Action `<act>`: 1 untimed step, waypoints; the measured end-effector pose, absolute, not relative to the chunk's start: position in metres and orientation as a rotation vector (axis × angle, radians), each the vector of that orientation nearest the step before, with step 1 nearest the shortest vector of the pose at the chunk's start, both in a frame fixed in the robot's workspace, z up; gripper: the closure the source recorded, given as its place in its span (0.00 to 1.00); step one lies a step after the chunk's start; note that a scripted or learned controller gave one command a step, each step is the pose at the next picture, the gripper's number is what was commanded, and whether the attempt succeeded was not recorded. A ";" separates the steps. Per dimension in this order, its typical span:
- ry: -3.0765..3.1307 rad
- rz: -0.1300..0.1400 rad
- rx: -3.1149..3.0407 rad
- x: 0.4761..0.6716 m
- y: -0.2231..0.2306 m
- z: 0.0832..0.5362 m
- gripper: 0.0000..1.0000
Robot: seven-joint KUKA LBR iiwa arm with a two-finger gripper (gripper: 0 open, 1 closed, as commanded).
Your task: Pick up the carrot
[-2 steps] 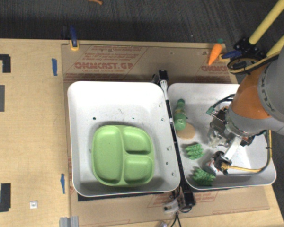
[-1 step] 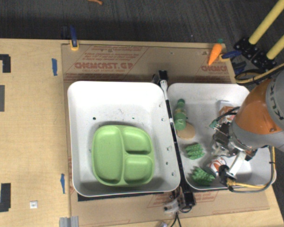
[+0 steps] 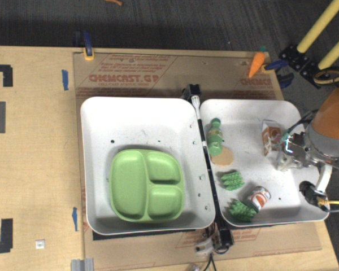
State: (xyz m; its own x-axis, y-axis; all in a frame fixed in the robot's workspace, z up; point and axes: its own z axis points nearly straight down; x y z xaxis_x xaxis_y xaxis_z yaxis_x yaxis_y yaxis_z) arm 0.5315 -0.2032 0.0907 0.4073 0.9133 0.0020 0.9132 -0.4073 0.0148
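Lying outside the bins, the carrot [image 3: 256, 65] is being seen on the table [image 3: 34, 151] beyond the right bin [image 3: 246, 109], tilted. The claw [image 3: 285, 157] is being held low inside that bin, nearer the camera; its opening cannot be told.

We are seeing the carrot [image 3: 256, 64] lying outside the bins, on the cardboard behind the right bin [image 3: 246, 107], with open board around it toward the left. A blue clamp [image 3: 277, 65] is sitting just beside it on the right, and yellow bars [image 3: 325, 17] are slanting nearby. Inside the right bin, a green bottle [image 3: 215, 136], a tan disc [image 3: 222, 156], two green pieces [image 3: 232, 180], a can [image 3: 259, 198] and a packet [image 3: 270, 138] are crowding the floor, leaving a bare strip along the back wall. The arm [image 3: 327, 126] is occupying the right side. In the left bin [image 3: 96, 151], a green tray [image 3: 147, 184] is filling the front, leaving the back half open.
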 end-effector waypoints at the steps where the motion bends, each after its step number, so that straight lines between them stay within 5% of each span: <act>1: 1.571 -0.001 2.722 0.498 -0.087 0.184 1.00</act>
